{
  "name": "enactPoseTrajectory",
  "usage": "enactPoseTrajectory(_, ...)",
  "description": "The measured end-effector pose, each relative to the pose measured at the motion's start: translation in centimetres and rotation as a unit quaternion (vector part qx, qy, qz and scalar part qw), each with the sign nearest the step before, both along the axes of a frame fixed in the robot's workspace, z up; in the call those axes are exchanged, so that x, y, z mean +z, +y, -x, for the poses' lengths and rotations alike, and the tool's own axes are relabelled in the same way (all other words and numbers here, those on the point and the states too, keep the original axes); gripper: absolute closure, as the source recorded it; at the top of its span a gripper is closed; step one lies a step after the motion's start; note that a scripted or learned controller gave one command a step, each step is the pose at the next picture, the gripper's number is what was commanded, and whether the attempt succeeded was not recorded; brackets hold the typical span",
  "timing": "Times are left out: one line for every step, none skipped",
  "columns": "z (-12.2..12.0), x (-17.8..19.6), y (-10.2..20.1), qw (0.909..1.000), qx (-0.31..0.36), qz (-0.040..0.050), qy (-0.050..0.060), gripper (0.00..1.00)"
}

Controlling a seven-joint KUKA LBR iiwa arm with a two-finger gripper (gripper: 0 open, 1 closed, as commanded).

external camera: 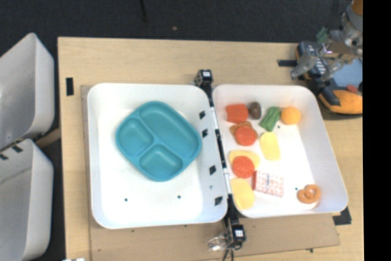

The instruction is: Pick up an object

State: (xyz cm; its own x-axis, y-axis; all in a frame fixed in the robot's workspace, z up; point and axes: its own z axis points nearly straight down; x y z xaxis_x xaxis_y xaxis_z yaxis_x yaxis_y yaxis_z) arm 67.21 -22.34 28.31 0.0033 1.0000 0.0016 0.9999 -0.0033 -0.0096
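Left bin point(104, 205) holds one blue divided tray point(158, 140); right bin point(324, 150) holds assorted toy food (gripper point(317, 61) parked beyond its far corner).

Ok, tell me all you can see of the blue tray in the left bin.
The blue tray is a teal, rounded-square dish, plastic by its look, with three hollows: one long one on its left side and two smaller ones on the right. It lies flat, right way up, turned at a slant to the bin's walls, about in the middle of the left bin. It rests on the bin's white floor, apart from the walls. Its hollows hold nothing visible.
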Motion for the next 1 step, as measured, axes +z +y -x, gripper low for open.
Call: enactPoseTrajectory(-0.19, 0.76, 0.06, 1.0000, 0.002, 0.0017, -0.006, 0.00)
